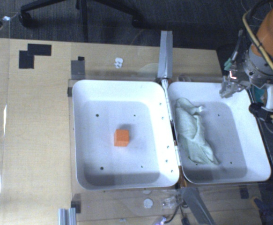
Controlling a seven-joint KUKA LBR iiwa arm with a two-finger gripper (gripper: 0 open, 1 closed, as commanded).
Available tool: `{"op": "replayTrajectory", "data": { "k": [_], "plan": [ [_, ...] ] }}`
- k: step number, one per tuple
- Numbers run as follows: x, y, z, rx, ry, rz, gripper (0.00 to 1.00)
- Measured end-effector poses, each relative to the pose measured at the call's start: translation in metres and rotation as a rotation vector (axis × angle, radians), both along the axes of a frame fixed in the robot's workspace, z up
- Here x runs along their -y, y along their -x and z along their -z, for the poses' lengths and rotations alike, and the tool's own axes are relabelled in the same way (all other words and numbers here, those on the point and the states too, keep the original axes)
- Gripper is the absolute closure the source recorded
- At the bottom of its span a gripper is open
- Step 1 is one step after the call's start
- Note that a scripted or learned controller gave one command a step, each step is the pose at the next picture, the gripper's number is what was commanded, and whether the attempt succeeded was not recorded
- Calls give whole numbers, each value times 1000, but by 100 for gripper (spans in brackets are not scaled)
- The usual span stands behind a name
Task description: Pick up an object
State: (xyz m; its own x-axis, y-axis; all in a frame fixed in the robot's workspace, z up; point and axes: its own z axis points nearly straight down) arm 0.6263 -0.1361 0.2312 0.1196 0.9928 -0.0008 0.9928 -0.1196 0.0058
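One orange cube (121,138) sits in the left bin (84,125); tool (230,89) state seemingly unreadable, cannot tell

orange cube (121,138), pale green cloth (195,131)

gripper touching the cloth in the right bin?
Apart. In the camera view the gripper sits at the right bin's upper right corner, with bare white floor showing between it and the crumpled cloth.
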Motion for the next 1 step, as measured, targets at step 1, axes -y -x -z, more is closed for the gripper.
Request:
{"op": "replayTrajectory", "data": {
  "k": [1],
  "plan": [
    [-14,-43,5,-2,0,70,100]
  ]
}}
